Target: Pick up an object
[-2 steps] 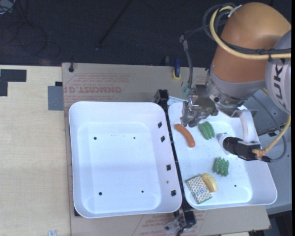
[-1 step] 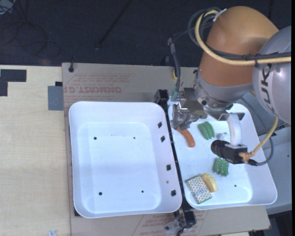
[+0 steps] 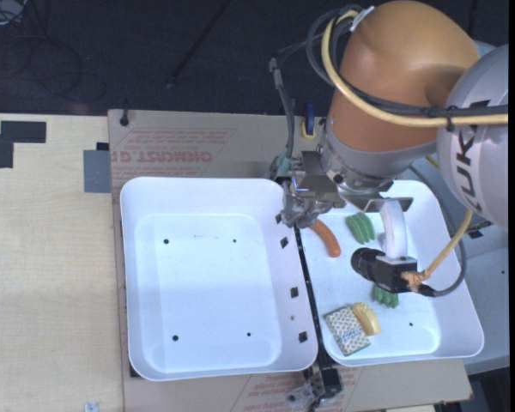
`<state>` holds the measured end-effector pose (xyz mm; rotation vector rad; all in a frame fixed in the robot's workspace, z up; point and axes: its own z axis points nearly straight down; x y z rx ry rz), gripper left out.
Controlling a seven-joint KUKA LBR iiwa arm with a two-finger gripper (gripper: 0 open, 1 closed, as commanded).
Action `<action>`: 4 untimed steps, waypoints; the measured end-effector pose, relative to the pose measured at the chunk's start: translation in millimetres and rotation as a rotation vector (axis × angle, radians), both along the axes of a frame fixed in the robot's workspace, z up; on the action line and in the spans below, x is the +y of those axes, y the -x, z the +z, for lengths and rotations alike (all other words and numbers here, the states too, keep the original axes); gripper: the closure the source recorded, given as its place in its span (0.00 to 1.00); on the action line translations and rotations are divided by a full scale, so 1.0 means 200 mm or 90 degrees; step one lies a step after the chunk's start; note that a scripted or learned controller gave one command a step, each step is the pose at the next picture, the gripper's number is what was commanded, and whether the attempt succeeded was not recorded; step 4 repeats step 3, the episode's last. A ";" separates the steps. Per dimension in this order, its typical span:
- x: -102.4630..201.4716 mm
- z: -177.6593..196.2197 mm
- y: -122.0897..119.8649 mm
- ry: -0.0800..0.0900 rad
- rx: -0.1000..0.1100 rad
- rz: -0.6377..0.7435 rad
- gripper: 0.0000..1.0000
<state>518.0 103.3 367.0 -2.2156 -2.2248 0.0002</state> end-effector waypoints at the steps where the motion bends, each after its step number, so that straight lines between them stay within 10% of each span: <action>1: -0.13 -0.08 0.22 0.001 0.004 -0.003 1.00; 2: 0.22 0.08 0.20 0.000 -0.001 0.002 1.00; 4: 0.02 -0.13 0.21 0.002 0.004 -0.005 1.00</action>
